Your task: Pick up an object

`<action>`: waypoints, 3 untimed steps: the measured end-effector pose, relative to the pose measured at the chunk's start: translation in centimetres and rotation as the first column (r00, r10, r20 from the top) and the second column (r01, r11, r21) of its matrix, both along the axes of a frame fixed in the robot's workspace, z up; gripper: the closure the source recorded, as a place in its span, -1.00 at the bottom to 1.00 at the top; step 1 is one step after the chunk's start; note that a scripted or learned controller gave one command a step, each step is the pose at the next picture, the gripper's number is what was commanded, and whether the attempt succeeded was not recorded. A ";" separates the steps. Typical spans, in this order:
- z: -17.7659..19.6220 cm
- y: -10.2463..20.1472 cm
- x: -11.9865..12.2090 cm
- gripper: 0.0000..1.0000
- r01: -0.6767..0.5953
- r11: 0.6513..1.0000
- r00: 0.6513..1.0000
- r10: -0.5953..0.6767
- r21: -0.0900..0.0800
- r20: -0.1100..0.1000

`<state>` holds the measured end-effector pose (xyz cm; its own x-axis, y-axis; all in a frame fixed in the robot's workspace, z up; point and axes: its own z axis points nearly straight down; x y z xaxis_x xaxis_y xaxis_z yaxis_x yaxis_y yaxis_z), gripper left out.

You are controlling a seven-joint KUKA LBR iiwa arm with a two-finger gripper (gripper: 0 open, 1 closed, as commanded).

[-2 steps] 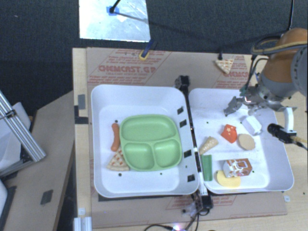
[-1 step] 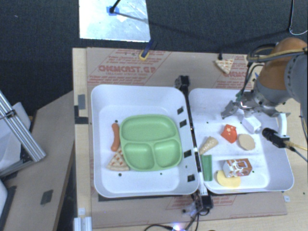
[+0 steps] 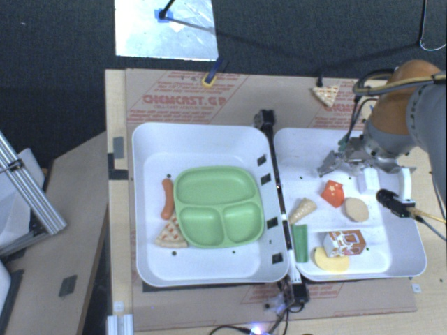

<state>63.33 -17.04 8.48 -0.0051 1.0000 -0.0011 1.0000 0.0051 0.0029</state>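
Observation:
My gripper (image 3: 347, 160) hangs over the back half of the right bin (image 3: 408, 257), just above and behind a red wedge-shaped toy (image 3: 333, 192). Next to the wedge lies a beige round piece (image 3: 356, 209). A pale cone (image 3: 302, 210) and a green stick (image 3: 299, 243) lie near the bin's left wall. At the front sit a small printed carton (image 3: 344, 242) and a yellow banana (image 3: 330, 260). I see nothing held in the gripper.
The left bin (image 3: 147, 145) holds a green divided plate (image 3: 216, 206), a sausage (image 3: 167, 196) and a pizza slice (image 3: 170, 234). Another pizza slice (image 3: 326, 93) lies on the cardboard behind the right bin. A black divider (image 3: 272, 187) runs between the bins.

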 end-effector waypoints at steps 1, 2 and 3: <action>1.2 0.0 0.1 1.00 -0.002 1.000 1.000 0.002 -0.001 0.004; 7.7 -0.2 0.4 1.00 0.001 1.000 1.000 -0.001 -0.001 0.006; 14.2 0.3 0.4 1.00 -0.002 1.000 1.000 0.002 -0.001 0.006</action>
